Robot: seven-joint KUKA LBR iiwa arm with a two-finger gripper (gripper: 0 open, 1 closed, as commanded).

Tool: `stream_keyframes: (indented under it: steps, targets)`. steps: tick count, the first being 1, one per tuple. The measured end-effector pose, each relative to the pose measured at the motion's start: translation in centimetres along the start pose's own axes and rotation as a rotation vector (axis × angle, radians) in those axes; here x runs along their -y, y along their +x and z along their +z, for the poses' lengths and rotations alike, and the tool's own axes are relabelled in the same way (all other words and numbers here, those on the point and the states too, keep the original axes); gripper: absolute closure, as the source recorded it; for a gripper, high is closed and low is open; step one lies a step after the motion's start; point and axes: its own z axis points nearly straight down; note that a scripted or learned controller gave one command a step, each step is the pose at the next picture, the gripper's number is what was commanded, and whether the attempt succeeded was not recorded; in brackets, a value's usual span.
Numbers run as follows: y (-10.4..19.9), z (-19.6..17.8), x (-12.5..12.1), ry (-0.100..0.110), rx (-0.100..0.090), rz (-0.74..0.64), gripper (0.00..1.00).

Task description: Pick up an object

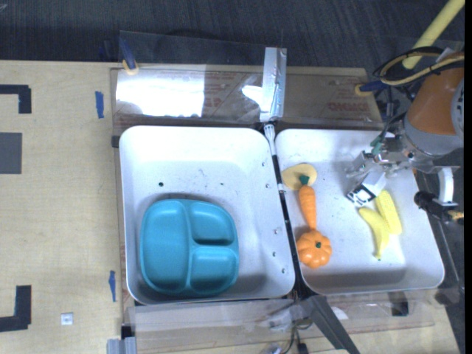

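Banana [383, 221] just below tool [366, 181]

Wooden bench [51, 220] under two bins [199, 150]

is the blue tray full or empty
Empty: the blue tray in the left bin shows three bare compartments.

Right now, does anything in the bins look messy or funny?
Nothing looks spilled or broken. The blue tray lies flat in the left bin. The carrot, pumpkin and bananas lie loose in the right bin, near the gripper.
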Motion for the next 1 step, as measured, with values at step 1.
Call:
stream_keyframes:
  steps: [1]
  targets:
    - [-1.31,1.47,6.10,0.030,-0.030,-0.197,0.00]
